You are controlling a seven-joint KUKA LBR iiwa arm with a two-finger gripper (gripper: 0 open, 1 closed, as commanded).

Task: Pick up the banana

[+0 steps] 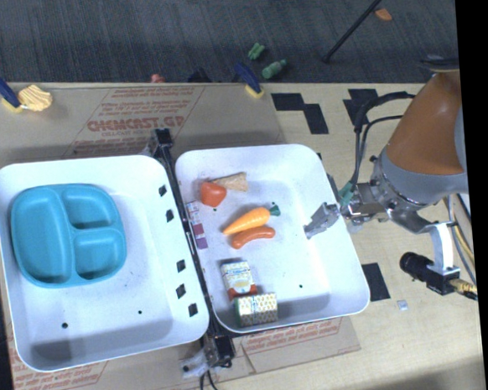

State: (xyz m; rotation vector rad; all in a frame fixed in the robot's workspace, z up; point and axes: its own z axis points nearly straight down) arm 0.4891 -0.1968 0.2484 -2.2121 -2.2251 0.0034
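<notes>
Cardboard-covered bench (137,114), two white bins. Likeliest banana (233,182): a pale tan piece in the upper part of the right bin (308,155), touching a red item (212,193). I judge it light, stiff and smooth, best grasped across its middle. My gripper (322,219) hangs by that bin's right wall; I cannot tell whether the jaws are apart.

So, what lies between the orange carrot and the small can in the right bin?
In the camera view, one reddish sausage-shaped piece lies between carrot and can, close to the carrot.

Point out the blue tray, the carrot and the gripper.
blue tray (31,249): camera view, left compartment floor.
carrot (246,221): camera view, mid body.
gripper (320,221): camera view, between the fingertips.
</notes>
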